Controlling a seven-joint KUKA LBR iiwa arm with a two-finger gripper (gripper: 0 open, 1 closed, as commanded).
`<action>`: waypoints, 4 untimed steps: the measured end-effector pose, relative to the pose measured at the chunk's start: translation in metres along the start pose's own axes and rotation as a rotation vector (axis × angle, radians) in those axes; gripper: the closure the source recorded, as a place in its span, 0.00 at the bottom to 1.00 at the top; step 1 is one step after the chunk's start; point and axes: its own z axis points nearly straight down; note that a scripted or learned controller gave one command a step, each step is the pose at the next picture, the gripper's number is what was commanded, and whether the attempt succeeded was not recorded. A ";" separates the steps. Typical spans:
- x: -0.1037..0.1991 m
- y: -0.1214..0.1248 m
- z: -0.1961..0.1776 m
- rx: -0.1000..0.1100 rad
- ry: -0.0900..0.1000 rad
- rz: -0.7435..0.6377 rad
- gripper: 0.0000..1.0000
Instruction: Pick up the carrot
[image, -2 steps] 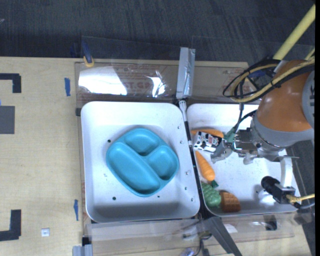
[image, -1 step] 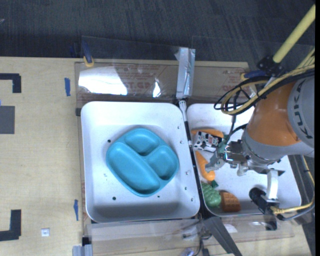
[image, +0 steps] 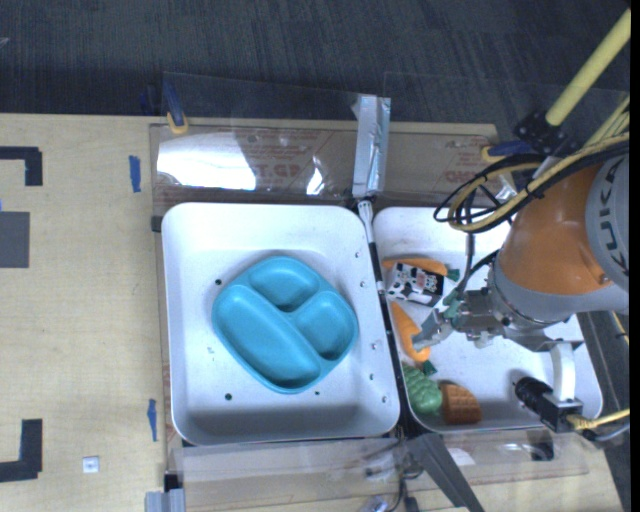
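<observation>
Orange carrot lies diagonally, top-left to bottom-right, its lower end between the claw's clenched fingers.

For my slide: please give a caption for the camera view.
Gripper over the carrot in the right bin.

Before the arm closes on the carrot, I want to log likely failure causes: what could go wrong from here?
1. The hand sits over one end of the carrot, not its middle, so a grasp there may pivot or slip.
2. The carrot lies close against the right bin's left wall, which could block a finger.
3. The green toy and the black-and-white item lie close by and could get nudged.
</observation>
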 end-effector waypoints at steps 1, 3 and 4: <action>-0.049 0.009 0.087 -0.007 -0.002 0.098 0.00; -0.055 0.017 0.097 -0.007 0.000 0.136 0.00; 0.014 0.019 -0.001 -0.004 0.001 0.286 0.00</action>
